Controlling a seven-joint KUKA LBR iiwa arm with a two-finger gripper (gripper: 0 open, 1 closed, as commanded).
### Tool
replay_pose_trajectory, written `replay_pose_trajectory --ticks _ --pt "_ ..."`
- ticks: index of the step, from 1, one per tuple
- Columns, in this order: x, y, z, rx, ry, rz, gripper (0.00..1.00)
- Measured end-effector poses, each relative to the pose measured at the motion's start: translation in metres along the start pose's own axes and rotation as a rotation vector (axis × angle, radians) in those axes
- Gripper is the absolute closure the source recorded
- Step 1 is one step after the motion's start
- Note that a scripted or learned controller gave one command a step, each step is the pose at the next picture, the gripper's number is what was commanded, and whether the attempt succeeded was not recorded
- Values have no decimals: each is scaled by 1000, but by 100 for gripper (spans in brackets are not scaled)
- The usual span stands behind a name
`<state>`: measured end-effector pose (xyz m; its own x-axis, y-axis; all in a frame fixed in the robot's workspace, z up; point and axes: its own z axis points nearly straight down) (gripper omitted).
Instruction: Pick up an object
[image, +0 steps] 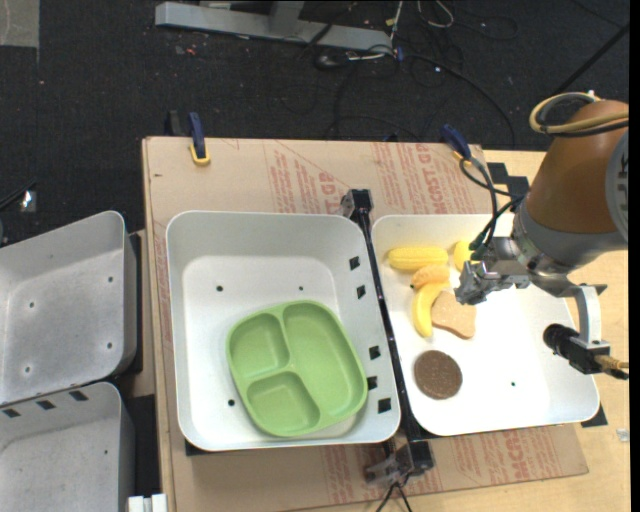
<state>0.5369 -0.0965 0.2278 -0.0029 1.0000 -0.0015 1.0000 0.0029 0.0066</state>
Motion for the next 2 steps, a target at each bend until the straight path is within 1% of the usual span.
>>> replay_pose_trajectory --ticks 1,2 --pt "0 2 -50 1 0 0 100" --pt "51 11 -45 6 2 -4 100"
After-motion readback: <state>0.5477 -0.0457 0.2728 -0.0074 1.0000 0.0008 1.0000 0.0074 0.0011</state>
